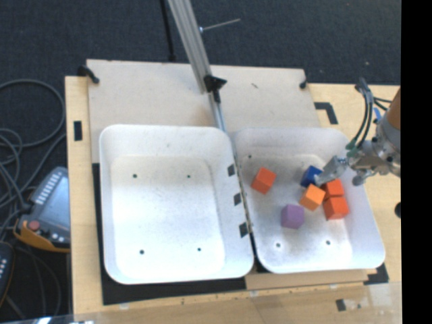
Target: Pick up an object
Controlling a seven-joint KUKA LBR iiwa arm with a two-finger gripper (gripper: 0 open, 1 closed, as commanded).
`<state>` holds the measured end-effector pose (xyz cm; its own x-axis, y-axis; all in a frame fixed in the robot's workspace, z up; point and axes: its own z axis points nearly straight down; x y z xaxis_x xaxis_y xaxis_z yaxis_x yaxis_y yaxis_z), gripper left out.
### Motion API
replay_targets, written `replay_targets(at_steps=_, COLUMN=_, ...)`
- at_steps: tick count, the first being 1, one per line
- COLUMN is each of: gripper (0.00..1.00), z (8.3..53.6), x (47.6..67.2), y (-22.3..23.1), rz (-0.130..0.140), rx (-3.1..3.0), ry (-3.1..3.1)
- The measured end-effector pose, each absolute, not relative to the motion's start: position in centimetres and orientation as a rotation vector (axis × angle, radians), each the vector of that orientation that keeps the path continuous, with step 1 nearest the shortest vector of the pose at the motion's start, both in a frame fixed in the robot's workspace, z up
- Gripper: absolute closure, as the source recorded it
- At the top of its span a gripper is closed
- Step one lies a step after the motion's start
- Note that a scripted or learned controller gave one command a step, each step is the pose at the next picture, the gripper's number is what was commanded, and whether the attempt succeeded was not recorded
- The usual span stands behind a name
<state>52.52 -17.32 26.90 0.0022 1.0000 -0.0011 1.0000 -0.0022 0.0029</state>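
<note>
While pincer (332, 170) state unclear, blue cube (310, 175) touching it, blocks clustered by right bin (364, 248) far edge

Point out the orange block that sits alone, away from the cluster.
The orange block nearest the divider between the bins, in the right bin. The other orange blocks crowd together by the blue block at the gripper.

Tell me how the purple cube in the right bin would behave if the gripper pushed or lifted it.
The purple cube sits on a flat face, so it would probably slide, not roll. It looks matte, likely easy to grip. It stands apart from the nearby orange cube, so a push needn't disturb the others.
</note>
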Motion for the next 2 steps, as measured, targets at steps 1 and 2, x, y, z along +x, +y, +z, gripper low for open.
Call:
replay_targets(at_steps=1, gripper=0.0, z=9.5, x=48.4, y=-13.1, rz=0.0, rx=2.22, ry=2.218)
replay_targets(at_steps=2, gripper=0.0, z=9.8, x=55.3, y=-12.5, rz=0.006, rx=2.211, ry=2.223)
